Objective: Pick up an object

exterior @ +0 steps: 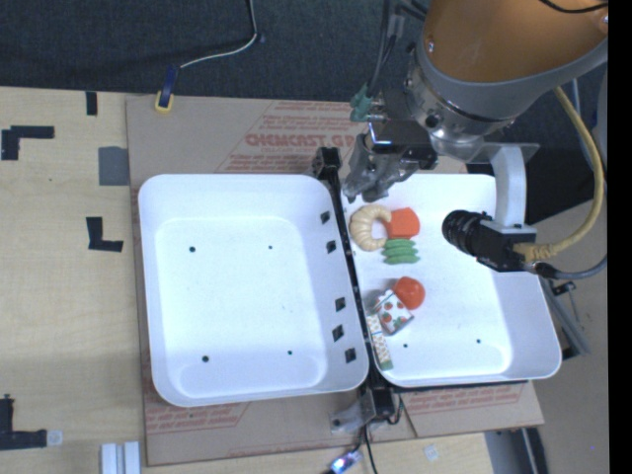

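Several small toy foods lie in the right bin [494, 354]. A cream ring-shaped pastry [370, 225] rests near the divider, with an orange piece [403, 223] touching its right side and a green ridged piece [400, 253] just below. Lower down sit a red tomato-like piece [409, 291] and a small printed carton [391, 316]. My gripper [373, 181] hangs at the bin's far left corner, just above the pastry. Its fingers are dark and blend with the wrist hardware, and nothing is visibly held.
The left bin [237, 363] sits beside the right one, joined by a black clipped divider [341, 265]. A black cylindrical camera mount [479, 237] juts over the right bin. Brown cardboard [197, 136] lies under both bins, and a white cable [212, 57] runs across the far side.
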`<action>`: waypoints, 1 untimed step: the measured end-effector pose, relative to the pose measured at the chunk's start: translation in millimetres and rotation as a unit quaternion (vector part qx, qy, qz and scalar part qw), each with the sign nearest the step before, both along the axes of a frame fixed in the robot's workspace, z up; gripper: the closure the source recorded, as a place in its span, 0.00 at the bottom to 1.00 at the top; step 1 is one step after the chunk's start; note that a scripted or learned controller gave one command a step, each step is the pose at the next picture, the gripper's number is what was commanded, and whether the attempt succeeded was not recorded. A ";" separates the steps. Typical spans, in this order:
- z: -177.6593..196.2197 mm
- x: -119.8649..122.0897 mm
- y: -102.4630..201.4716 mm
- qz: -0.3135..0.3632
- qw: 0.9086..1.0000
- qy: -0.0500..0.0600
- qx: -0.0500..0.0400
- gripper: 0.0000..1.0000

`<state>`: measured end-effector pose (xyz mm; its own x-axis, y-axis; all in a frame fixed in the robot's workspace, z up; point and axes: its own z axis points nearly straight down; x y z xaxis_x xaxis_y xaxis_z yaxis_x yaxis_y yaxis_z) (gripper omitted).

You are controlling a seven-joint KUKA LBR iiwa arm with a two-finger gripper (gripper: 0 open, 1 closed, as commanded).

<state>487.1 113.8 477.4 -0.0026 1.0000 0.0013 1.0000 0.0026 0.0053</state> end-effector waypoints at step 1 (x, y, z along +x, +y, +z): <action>-18.8 -3.7 30.8 0.000 1.000 0.004 -0.001 1.00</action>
